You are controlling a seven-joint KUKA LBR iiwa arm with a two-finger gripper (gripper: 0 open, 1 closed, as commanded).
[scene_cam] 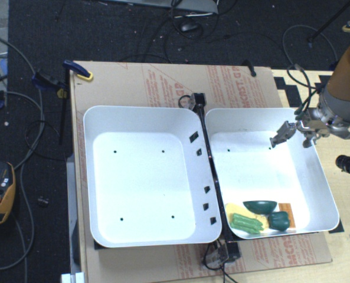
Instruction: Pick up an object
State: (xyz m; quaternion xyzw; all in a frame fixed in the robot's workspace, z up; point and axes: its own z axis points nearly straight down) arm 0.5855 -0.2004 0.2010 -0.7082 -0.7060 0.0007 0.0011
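Note:
Several small items lie in the near corner of the right bin (245,158): a dark green bowl-shaped piece (260,206), a light green ribbed vegetable (246,223), a teal lump (279,220), a yellow piece (238,209) and an orange-brown block (287,208). My gripper (294,137) hangs over the bin's far right side, well behind these items. It is open, with nothing between its fingers.
The left bin (142,175) stands beside the right one, with a black divider strip (209,170) between them. Both rest on a cardboard sheet (163,84). Cables and a blue clamp (77,69) lie beyond the bench's far edge.

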